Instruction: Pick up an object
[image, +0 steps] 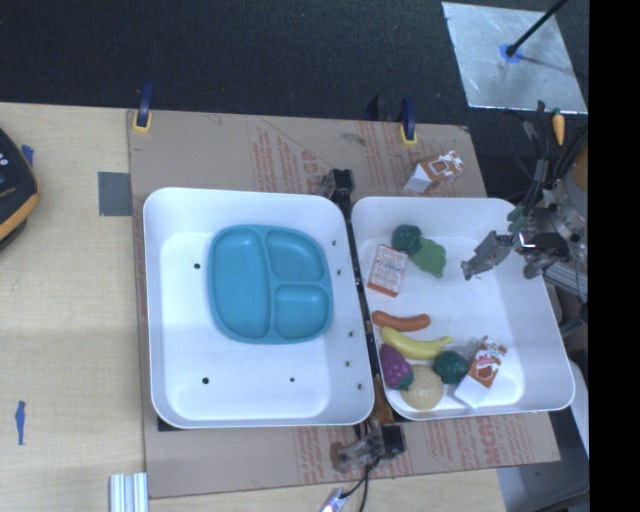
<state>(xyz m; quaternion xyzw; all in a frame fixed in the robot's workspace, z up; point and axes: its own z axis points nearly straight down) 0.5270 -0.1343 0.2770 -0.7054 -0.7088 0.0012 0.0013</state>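
Note:
The right bin (530, 310) holds several toy foods. A dark green broccoli (406, 238) and a lighter green piece (431, 258) lie at its back left, beside a red-and-white packet (388, 270). Nearer the front lie a sausage (401, 321), a banana (415, 346), purple grapes (396, 368), a pale round onion (423, 391), a dark green vegetable (451, 366) and an orange-and-white carton (486, 363). My gripper (508, 258) hangs over the bin's back right, right of the green pieces. It is open and holds nothing.
The left bin (180, 380) bears a blue divided plate (270, 283). Another small carton (435, 170) lies on the cardboard behind the right bin. Clamps and cables sit between the bins at the back and front.

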